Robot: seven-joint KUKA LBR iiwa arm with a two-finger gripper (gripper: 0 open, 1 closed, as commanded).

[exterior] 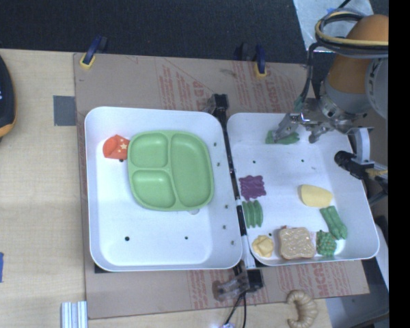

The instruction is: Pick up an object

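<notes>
I see L white bin (109, 244): green 3-section plastic plate (171, 169) + red toy (115, 147) | R white bin (359, 248): toy foods | gripper (294, 130) at far edge, fingers closed on flat green leafy toy (281, 137)

The arm (355, 60) runs off the right edge, so most of it is out of sight. The gripper (287, 130) covers part of a green piece (281, 139) at the right bin's far edge; what that piece is can't be made out. A red toy (115, 147) is tucked partly under the green plate (171, 169).
</notes>
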